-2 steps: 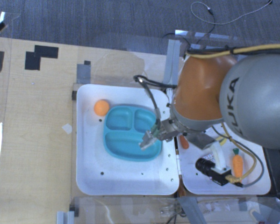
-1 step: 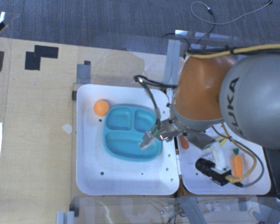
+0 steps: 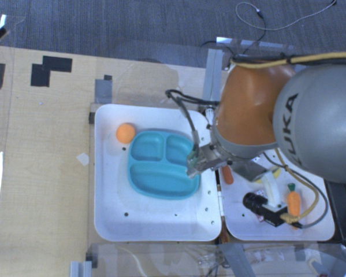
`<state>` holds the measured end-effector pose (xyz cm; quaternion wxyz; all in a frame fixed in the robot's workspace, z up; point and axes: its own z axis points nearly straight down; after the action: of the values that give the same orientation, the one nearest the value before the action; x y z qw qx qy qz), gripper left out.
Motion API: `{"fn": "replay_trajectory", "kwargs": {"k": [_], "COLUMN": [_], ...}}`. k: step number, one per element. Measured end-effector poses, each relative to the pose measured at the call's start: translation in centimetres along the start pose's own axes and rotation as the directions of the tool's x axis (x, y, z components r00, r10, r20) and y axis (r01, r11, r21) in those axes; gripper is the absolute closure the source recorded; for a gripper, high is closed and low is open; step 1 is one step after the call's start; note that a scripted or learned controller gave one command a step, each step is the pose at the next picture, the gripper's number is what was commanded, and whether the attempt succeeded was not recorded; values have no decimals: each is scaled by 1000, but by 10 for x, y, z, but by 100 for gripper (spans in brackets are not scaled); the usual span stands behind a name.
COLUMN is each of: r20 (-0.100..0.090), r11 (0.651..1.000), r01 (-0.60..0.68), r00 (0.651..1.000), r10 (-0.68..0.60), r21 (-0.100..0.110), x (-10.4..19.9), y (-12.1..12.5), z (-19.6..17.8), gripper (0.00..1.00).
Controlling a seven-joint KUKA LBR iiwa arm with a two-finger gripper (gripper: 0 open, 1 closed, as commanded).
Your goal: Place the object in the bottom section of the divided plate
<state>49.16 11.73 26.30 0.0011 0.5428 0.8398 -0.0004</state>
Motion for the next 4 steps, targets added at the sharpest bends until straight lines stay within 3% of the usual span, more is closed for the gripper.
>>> {"fn": "replay_trajectory", "kwargs": {"k": [1, 2, 3, 4], "r20": [0, 0, -2, 0], "r11": [1000, 1000, 892, 998], "r01": [0, 0, 453, 64], "r00": [1000, 1000, 892, 998], "r10": [0, 0, -453, -64], "r21": [0, 0, -1, -2], "x": [0, 0, -38, -55], "y": [0, 0, -20, -12], "z": [0, 0, 58, -50], "gripper": [0, 0, 0, 0]}}
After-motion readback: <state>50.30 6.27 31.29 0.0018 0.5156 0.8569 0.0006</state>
